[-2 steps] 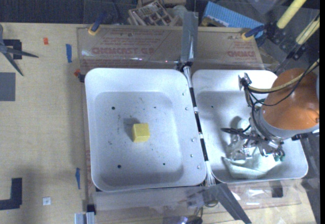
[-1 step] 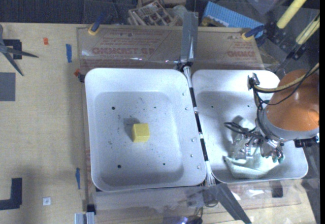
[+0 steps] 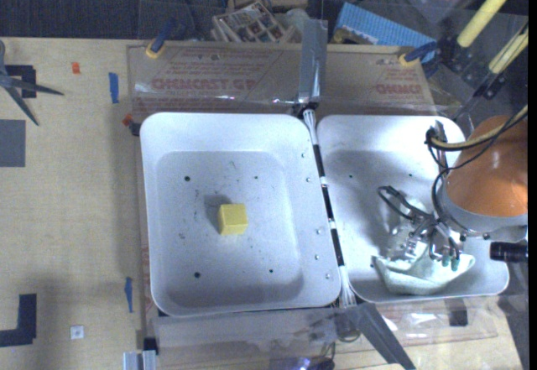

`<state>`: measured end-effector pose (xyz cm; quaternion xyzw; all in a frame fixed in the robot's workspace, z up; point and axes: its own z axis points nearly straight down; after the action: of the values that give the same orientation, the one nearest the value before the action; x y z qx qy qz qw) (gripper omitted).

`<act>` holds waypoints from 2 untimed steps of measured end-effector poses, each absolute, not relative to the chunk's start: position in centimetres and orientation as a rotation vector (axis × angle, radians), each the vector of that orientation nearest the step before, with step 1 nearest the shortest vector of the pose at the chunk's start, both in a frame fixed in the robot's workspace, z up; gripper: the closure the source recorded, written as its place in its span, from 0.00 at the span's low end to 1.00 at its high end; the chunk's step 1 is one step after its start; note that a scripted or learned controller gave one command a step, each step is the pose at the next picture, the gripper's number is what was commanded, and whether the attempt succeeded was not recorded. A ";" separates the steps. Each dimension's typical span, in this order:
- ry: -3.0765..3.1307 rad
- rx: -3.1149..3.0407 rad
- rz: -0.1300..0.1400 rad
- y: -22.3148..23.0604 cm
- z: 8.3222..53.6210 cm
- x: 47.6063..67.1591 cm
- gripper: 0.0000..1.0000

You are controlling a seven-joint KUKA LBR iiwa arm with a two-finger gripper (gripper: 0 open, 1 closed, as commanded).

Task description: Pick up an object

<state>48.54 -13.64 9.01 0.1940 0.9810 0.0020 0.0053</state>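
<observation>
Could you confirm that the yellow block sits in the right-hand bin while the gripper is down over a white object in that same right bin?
Not quite: the camera view shows the yellow block in the left bin. The gripper is indeed over a white object in the right bin.

Fixed overhead camera slants down on both bins (image 3: 159,138)

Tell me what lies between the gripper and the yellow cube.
In the camera view, between the gripper and the small yellow cube: bare white bin floor and the two bins' adjoining rims.

Wooden bench (image 3: 67,234) bearing two white bins (image 3: 168,142).
</observation>
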 end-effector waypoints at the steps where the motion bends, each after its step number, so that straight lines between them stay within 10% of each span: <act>1: 2.605 1.739 0.007 -13.4 9.0 49.2 1.00; 2: 2.855 1.270 0.003 -12.2 9.0 48.4 1.00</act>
<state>48.44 -12.19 9.02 0.4064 0.9137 0.0010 0.0084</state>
